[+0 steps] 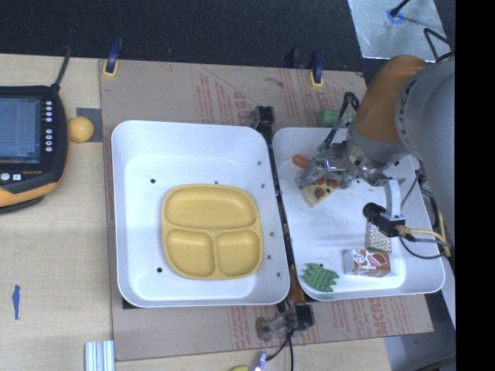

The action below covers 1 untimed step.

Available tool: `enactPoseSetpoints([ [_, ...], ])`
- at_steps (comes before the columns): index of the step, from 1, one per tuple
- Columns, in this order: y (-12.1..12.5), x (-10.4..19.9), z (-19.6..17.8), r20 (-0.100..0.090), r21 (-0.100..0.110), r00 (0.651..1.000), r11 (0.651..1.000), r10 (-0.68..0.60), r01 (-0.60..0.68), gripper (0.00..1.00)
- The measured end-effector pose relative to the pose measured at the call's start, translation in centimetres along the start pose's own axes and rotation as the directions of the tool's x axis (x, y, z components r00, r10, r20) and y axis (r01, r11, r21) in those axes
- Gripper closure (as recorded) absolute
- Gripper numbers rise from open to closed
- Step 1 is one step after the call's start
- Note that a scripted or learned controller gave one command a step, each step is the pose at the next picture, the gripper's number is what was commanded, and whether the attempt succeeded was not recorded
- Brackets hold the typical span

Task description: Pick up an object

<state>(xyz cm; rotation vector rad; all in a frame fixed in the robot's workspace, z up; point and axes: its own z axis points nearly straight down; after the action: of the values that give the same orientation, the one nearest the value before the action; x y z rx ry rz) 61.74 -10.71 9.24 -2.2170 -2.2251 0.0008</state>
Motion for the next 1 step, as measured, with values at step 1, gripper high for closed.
enactPoseSetpoints([
  [1, 3.94, 1.31, -0.01, -0.001, 0.0, 1.0, 1.0, 0.0, 0.0, 0.0],
])
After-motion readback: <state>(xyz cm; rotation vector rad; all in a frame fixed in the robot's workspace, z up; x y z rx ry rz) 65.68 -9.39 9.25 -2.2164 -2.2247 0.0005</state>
